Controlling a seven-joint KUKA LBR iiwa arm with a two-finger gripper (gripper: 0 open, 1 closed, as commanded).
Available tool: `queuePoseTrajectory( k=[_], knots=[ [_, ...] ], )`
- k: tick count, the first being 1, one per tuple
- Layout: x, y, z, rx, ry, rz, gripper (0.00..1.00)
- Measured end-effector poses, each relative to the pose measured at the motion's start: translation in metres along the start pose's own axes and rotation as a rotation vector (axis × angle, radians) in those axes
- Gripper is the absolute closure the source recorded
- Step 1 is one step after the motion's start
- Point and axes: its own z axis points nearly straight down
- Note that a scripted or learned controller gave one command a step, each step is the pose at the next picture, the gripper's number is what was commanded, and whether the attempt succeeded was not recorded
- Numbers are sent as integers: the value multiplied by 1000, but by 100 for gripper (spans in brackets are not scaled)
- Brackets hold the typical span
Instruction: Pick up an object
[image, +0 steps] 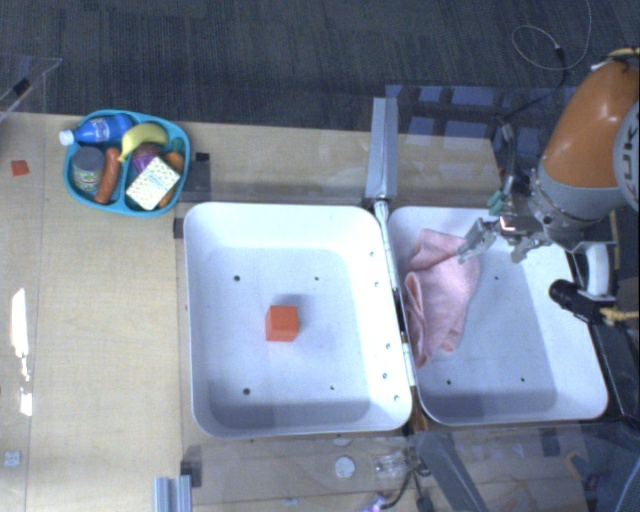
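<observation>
Block (282, 323), orange, sits alone on the floor of the left bin (215, 400), well apart from the jaws and far to their left. Tray (72, 185), blue, with toy food, lies on the bench further left still, beyond reach of this step.

Cloth (437, 290), pink, crumpled, lies against the left wall of the right bin (585, 400); its top corner is just below and left of the jaws, maybe touching one fingertip, hard to tell.

Gripper (497, 238) hovers over the upper part of the right bin, jaws apart, nothing between them. Arm (590, 140) with its orange band comes in from the right.

Judged step: closing in on the cloth, the nearest thing.

To do it well:
- shift the jaws slightly left and down so a raised fold lies between them, not just the thin edge
- go low enough to pinch fabric, stop short of the bin floor
- close fully; cloth is soft and slips
- lift straight up, clear of the wall between the bins, and check the cloth hangs from the jaws
</observation>
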Motion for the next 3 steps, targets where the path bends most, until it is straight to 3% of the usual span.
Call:
queuePoseTrajectory(
  k=[1, 2, 3],
  knots=[
    [-27, 25, 113, -3, 0, -167, 0],
    [8, 52, 120, -15, -5, -244, 0],
    [8, 52, 121, -15, -4, -244, 0]
  ],
)
